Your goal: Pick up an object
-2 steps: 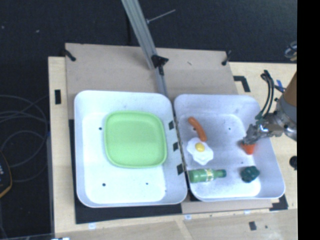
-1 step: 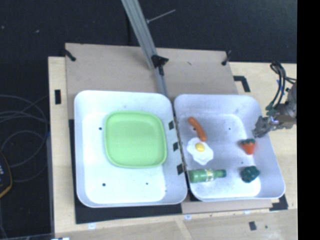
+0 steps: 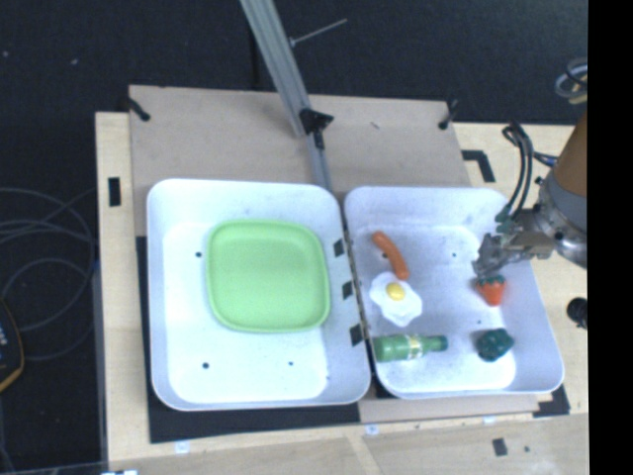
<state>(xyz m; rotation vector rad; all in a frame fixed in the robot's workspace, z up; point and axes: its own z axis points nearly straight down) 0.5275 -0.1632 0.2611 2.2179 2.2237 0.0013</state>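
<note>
The right bin point(image 3: 435, 206) holds several toy foods. An orange sausage point(image 3: 392, 253) lies at its upper left, with a fried egg point(image 3: 396, 299) just below it. A green bottle point(image 3: 409, 345) lies on its side near the front wall. A dark green lump point(image 3: 493, 344) sits at the front right. A small red and orange piece point(image 3: 492, 290) rests by the right wall. My gripper point(image 3: 489, 262) reaches in from the right and hovers directly over that red piece, its tip just above or touching the piece's top.
The left bin point(image 3: 178, 216) holds a light green square plate point(image 3: 267, 275). A grey slanted pole point(image 3: 282, 57) rises from behind the bins, near where they meet. Cables point(image 3: 521, 161) hang beside the arm at the right.
</note>
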